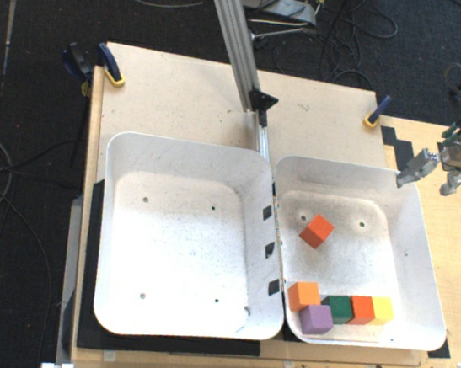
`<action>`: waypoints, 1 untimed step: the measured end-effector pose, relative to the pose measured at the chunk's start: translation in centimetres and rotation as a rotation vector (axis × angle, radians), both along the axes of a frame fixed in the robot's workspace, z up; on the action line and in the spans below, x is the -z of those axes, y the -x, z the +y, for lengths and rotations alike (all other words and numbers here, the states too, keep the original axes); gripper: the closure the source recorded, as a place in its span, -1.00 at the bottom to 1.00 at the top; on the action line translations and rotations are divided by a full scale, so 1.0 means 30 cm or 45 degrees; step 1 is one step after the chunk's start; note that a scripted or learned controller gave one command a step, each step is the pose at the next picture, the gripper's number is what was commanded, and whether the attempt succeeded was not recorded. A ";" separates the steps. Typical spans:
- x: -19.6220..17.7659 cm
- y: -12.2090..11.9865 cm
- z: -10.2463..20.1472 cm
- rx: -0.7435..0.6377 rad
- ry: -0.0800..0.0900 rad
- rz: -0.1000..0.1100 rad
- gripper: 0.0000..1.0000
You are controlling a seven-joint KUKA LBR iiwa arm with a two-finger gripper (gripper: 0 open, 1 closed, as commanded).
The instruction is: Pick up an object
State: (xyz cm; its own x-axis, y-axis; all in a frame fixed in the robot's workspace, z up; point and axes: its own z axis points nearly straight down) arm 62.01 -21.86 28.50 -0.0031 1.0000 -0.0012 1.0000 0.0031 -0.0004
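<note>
I see tool [433, 173] parked above right bin [425, 249] far right rim, fingers spread, grasping nothing. Lone orange cube [317, 231] sits mid-bin, free all round: I judge easiest pick. Other cubes [339, 310] crowd bin's near wall, poor finger clearance.

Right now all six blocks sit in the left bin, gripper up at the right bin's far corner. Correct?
Wrong bin. The camera view shows all six blocks, including the lone orange block, in the right bin. The gripper is at its far right corner.
</note>
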 end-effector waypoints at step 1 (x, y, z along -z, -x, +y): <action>-0.055 0.054 0.228 -0.006 -0.004 -0.001 -1.00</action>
